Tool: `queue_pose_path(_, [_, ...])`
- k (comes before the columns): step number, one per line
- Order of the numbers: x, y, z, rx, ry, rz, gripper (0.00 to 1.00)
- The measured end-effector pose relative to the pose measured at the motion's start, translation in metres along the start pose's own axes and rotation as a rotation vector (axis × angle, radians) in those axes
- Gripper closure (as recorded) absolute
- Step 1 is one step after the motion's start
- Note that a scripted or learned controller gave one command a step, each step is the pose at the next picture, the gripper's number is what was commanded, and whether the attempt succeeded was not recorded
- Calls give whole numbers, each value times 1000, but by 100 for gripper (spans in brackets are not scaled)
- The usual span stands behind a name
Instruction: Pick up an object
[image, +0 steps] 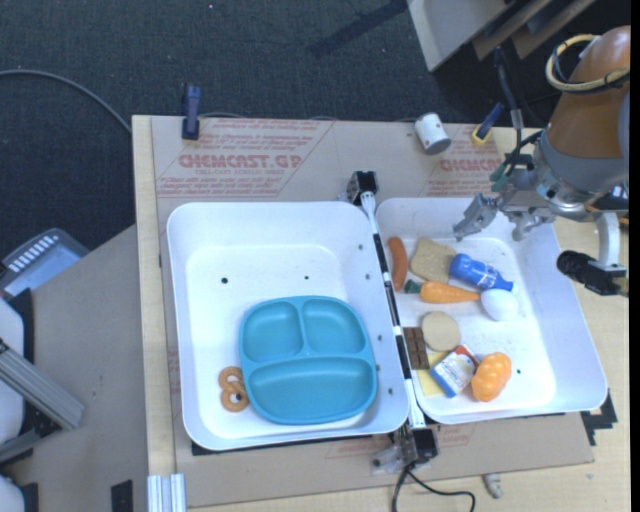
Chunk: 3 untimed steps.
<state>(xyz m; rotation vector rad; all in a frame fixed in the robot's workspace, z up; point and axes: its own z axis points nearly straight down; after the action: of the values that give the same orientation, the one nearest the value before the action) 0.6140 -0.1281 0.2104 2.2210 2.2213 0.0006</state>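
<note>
Blue bottle (478, 271) lying crosswise, left-right

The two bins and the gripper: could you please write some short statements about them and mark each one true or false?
1. The blue divided plate lies in the left bin. True.
2. The pretzel rests on top of the plate. False: it lies on the bin floor beside the plate's left edge.
3. The gripper holds the blue bottle. False: it hangs above the right bin, with nothing between its fingers.
4. The carrot lies in the right bin. True.
5. The orange fruit is in the left bin. False: it is in the right bin, near its front.
</note>
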Motion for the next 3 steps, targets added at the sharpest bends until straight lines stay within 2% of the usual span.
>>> queue_pose_path(1, [14,-5,108,-17,-5,-1,0])
queue_pose_path(2, [-22,-2,113,-34,-7,-5,0])
queue_pose_path(3, [-38,-20,114,-34,-10,-4,0])
